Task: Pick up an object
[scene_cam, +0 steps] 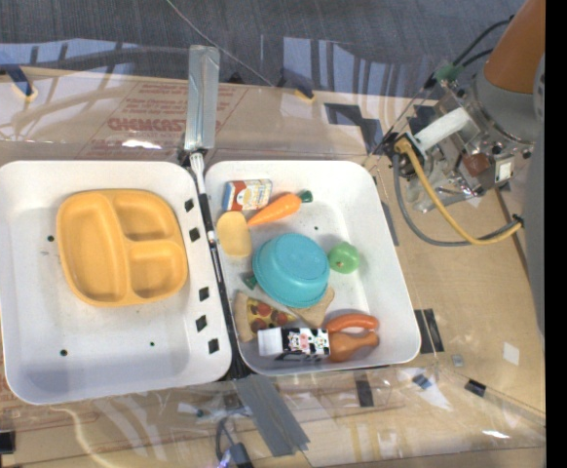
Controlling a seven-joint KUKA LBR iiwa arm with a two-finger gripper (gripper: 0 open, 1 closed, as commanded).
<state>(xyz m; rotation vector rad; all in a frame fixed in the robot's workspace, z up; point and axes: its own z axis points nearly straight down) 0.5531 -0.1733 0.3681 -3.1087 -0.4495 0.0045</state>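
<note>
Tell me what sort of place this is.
Probably a robotics lab's grasping test bench: two shallow white bins taped onto cardboard, plastic toy food such as an orange carrot beside an upturned teal bowl, and a cabled gripper nearby.

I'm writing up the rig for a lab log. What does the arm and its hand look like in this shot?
The arm shows a smooth, rounded orange section at the top right, with grey beneath it. The hand is a cluttered metal assembly carrying a white block, small brackets and a reddish-brown round part. Black cables run to it from above, and yellow cables loop below and beside it. Its fingers are too tangled in the hardware to make out.
</note>
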